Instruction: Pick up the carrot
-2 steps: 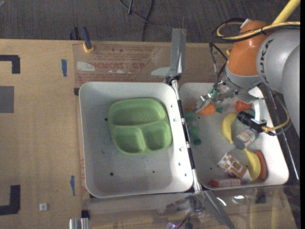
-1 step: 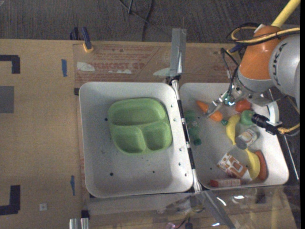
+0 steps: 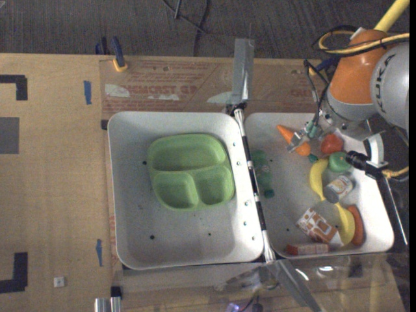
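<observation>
The carrot (image 3: 290,139) lies in the right bin (image 3: 279,213), in its upper part, pointed end toward the upper left, and the pincer (image 3: 305,135) sits right at its thick end, touching or nearly so. The fingertips are small and blurred against the orange, so I cannot tell whether the pincer is wide, narrow, or closed on anything. The likeliest failure from here is a grip on the very end of the carrot: a tapered, smooth toy caught off-centre could pivot or squirt out as the arm (image 3: 374,77) lifts. A second risk is the crowding just to the right, where a red piece (image 3: 331,143) and a green-capped item (image 3: 338,162) sit close by; a finger could nudge them or catch one in place of the carrot. Counting: two white bins, the left bin (image 3: 130,226) holding one green divided tray (image 3: 190,170); in the right bin one carrot, two bananas, one (image 3: 317,178) at mid-bin and one (image 3: 346,225) lower down, one small can (image 3: 338,188), one carton (image 3: 316,225), one flat orange-red piece (image 3: 357,224) by the right wall, one small box (image 3: 307,248) at the bottom edge, and a few small green bits (image 3: 262,169) by the left wall. All of this rests on one table (image 3: 52,174).
</observation>
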Controlling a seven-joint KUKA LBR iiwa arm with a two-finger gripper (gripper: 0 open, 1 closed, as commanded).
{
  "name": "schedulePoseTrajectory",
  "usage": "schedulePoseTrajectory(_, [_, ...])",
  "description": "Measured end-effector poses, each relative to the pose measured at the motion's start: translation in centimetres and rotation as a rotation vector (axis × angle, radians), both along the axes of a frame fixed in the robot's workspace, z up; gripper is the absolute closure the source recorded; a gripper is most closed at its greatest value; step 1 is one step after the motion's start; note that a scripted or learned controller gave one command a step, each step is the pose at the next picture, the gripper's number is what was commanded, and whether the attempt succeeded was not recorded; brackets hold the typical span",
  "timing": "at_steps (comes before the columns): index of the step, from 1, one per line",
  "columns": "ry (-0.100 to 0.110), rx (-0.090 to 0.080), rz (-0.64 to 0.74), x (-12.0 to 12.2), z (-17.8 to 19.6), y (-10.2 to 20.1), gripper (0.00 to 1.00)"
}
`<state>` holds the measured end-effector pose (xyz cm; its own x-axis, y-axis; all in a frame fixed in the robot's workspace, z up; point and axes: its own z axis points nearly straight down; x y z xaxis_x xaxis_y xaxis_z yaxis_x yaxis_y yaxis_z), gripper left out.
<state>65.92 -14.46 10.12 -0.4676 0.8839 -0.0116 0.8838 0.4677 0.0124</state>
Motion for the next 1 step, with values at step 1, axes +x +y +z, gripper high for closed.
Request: schedulePoseTrajectory(1, [0.012,0.006,-0.143,0.87,8.87,9.63,1.00])
